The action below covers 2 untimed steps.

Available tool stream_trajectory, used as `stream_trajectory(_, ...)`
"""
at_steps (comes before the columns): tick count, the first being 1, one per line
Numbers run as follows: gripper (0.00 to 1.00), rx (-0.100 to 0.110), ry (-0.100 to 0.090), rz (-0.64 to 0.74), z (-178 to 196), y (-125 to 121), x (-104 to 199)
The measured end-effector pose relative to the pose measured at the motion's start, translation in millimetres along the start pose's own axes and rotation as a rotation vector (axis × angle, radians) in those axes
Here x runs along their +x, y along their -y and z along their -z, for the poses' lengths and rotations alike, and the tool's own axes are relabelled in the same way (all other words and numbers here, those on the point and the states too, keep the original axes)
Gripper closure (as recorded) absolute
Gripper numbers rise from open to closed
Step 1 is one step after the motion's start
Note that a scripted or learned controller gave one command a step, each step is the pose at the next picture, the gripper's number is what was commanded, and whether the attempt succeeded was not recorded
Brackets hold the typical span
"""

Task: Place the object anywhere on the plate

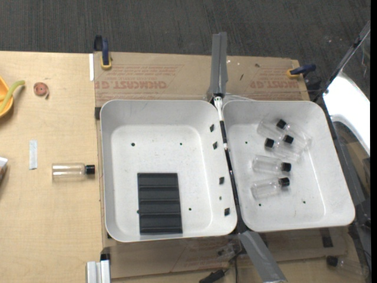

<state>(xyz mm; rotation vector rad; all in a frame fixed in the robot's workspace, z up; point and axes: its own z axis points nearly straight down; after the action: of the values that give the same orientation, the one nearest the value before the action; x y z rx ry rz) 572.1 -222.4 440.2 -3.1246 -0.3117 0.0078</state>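
White plastic bins sit side by side on cardboard (177, 78) w/ red print, mirrored. Left bin (118, 122) holds the plate (159, 204): black, ribbed, rectangular, lying flat near the front wall, a bit left of centre. Nothing on the plate.

Right bin (318, 211) holds five vials, clear w/ black caps, all lying on their sides, all apart from the plate, w/ the bin walls between. Three cluster in the back half: vial 1 (272, 126), vial 2 (277, 141), vial 3 (296, 141), close together, looks like touching or overlapping, can't tell exactly. Two more nearer the front: vial 4 (271, 165) and vial 5 (268, 187), roughly parallel, caps pointing right, just apart.

Gripper state: can't tell.

Grey metal bar (219, 63) runs from the back down to the gap between the bins. Clamps at the cardboard's back corners: left clamp (103, 52), right clamp (300, 71).

Wood bench (47, 217) left of the bins: one more clear vial, the bench vial (70, 170), on its side, cap toward the left bin, near its wall but not touching. Behind it a small white strip (33, 155), a reddish round disc (40, 89), and a yellow-orange item (5, 99) cut off by the left edge; can't tell what it is
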Motion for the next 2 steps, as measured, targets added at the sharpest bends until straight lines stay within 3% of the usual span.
stream_trajectory(1, 0.00, -0.001, 0.000, 0.023, -2.0, -15.8, 80.4)
stream_trajectory(2, 0.00, 0.000, 0.000, 0.005, 0.1, -13.8, 67.9)
